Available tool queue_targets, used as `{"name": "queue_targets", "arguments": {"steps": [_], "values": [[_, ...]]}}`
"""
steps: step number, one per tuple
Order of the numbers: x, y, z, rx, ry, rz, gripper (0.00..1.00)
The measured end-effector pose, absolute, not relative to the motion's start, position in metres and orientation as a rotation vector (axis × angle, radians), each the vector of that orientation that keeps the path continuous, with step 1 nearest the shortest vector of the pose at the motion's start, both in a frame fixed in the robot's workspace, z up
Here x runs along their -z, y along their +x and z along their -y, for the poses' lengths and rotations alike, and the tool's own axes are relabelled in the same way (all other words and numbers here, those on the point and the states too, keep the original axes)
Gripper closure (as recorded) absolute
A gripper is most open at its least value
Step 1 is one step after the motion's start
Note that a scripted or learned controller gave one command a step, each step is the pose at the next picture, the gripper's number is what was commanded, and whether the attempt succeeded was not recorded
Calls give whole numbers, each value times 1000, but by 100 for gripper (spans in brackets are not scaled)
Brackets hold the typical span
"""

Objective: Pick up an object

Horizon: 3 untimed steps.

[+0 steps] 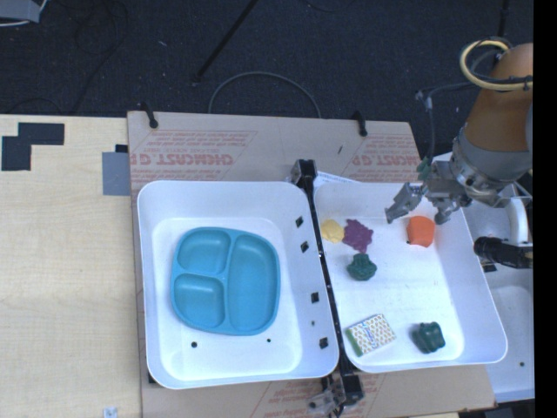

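Observation:
The right bin [470, 303] holds several small objects: a yellow piece [332, 230], a purple piece [357, 232], a dark green piece [362, 268], an orange piece [420, 231], a patterned white block [371, 333] and a dark green pepper-like piece [427, 337]. My gripper [425, 203] hangs over the bin's far right part, just above the orange piece. Its fingers are spread, one on the left [402, 205] and one on the right [446, 210], with nothing between them.
The left bin [157, 233] holds a blue divided plate [226, 279]. A black divider [315, 259] runs between the two bins. The arm comes in from the upper right. Cardboard lies under both bins.

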<state>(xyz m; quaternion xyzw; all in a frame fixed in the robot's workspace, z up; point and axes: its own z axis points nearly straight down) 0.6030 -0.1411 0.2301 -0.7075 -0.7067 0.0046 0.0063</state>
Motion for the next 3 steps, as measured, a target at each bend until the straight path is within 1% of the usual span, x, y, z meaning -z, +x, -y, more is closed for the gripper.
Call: {"name": "queue_targets", "arguments": {"steps": [1,3], "values": [[-238,605,141,-3,-2219,2220,0],[-146,611,150,-6,-2218,2217,0]]}}
